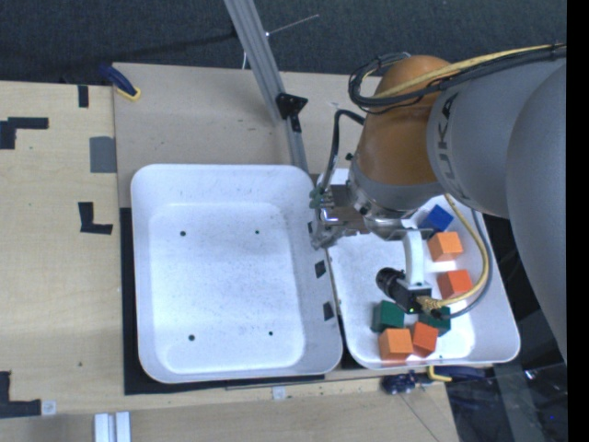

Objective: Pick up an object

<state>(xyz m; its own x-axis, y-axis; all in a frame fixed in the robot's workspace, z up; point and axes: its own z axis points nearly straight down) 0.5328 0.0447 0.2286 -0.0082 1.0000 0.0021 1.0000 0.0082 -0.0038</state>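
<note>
**Several blocks wait while the arm hangs at the bin wall**

Lowest in the frame, at lower right, the right bin (490,335) holds a tight cluster. An orange block (398,342) touches a red block (425,336), and a green block (387,315) sits just above them. Higher along the bin's right side lie a lower orange cube (454,284) and an upper orange cube (446,245), close to each other. Above them a blue block (436,217) is partly tucked under the arm.

Farther up, at the centre of the frame, the gripper (328,217) hangs at the wall where the two bins meet. It sits beneath the orange band (405,127) of the grey arm. From this angle it cannot be told whether it stands wide or narrow, and nothing is seen held in it. To its left, the left bin (221,284) shows its white floor.

The blocks look small, light and rigid, with flat matte faces that should neither slip nor break. Any of them is best taken across two opposite flat sides, squarely at mid-height. The lowest three are packed together and leave little room alongside. The upper orange cube looks the easier pick, since its sides seem freer. Every block lies to the right of the gripper, so the pick appears not yet begun.
</note>
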